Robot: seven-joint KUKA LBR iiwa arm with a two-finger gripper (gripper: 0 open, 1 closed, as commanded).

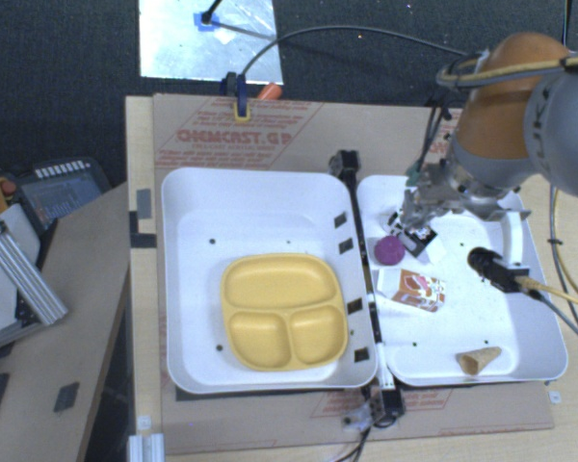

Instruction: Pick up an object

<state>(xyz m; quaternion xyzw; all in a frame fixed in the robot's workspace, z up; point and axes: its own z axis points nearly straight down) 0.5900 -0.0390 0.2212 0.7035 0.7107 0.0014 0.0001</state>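
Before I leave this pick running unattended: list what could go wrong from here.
1. The gripper sits just up-right of the purple ball, off its centre. A descent here may nudge the round ball and roll it away.
2. The ball lies close to the bin wall, so the gripper could strike that wall.
3. The printed packet lies flat and may slip a grasp.

- A yellow tray lies in the left bin, at 5 o'clock.
- The gripper is over the right bin, at 11 o'clock.
- A purple ball sits just beside the gripper, at its 8 o'clock.
- A tan cone lies at that bin's 5 o'clock.
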